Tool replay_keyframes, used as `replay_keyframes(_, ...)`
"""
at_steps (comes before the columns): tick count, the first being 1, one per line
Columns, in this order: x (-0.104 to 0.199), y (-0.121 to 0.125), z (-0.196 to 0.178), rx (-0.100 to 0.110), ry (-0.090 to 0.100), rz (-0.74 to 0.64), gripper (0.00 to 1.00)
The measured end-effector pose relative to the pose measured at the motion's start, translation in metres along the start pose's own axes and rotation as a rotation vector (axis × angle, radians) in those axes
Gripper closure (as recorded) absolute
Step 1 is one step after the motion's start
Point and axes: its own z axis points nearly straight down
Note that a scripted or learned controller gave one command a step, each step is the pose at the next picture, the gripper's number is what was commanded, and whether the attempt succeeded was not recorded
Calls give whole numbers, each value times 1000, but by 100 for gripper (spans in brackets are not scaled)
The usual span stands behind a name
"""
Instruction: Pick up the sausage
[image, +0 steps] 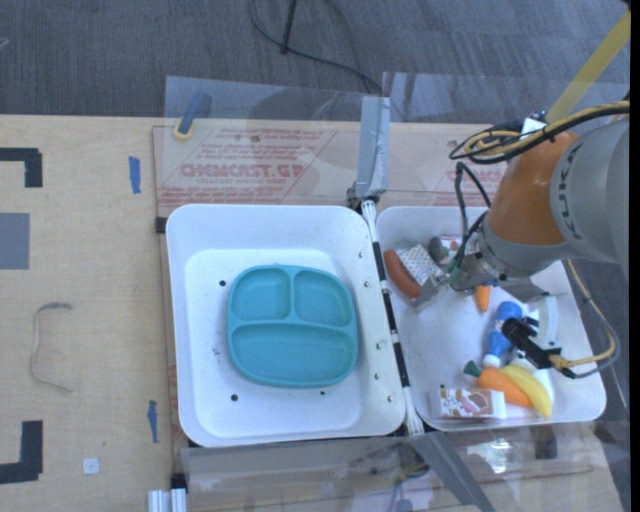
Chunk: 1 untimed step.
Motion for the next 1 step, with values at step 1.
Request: replay_keyframes(1, 4, 8, -21, -23, -5, -9, 100)
